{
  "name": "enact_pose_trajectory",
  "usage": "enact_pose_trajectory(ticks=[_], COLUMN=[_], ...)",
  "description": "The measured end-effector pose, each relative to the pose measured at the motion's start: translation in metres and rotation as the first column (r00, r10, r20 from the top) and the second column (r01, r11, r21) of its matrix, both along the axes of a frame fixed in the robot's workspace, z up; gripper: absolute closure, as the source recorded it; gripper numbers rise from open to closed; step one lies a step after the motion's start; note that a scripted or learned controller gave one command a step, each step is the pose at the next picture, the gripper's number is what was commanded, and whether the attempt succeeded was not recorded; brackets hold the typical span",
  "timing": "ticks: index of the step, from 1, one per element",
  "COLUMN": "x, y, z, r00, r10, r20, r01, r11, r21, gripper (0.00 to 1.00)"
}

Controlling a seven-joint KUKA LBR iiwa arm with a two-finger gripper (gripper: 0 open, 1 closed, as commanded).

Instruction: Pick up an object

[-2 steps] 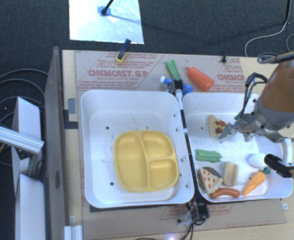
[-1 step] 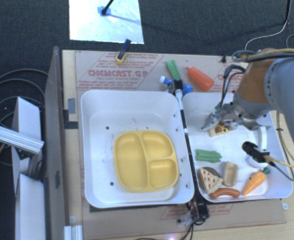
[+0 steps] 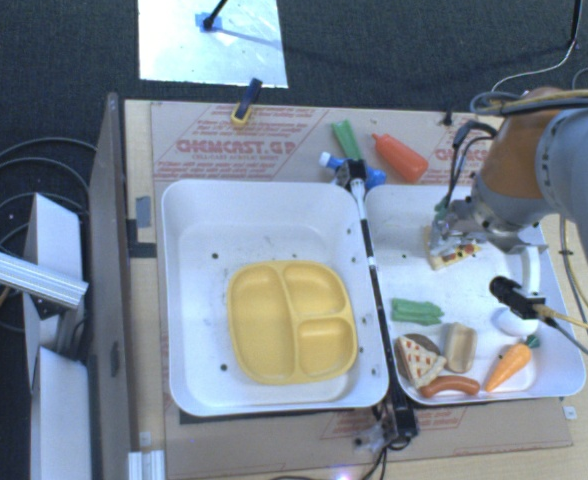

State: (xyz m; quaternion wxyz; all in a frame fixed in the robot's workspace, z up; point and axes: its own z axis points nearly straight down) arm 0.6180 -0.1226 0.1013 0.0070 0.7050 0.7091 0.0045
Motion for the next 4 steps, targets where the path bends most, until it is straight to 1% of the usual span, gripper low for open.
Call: enact_pose_trajectory(ticks=[1, 2, 3, 4], x=[-0.011, -0.014, 0.012, 0.016], y=[0.028, 0.026, -0.004, -0.003], z=[0.129, 0.12, -0.021, 0.0], r00=[1.0, 1.0, 1.0, 1.0], r10=[0.002, -0.001, -0.005, -0.001], r20=[-0.001, -0.014, -0.008, 0.0], r01=[-0.002, 0.001, 0.005, 0.001], r11=[1.0, 1.0, 1.0, 1.0], r21=[0.003, 0.003, -0.001, -0.001], gripper=[1.0, 0.0, 0.0, 1.0])
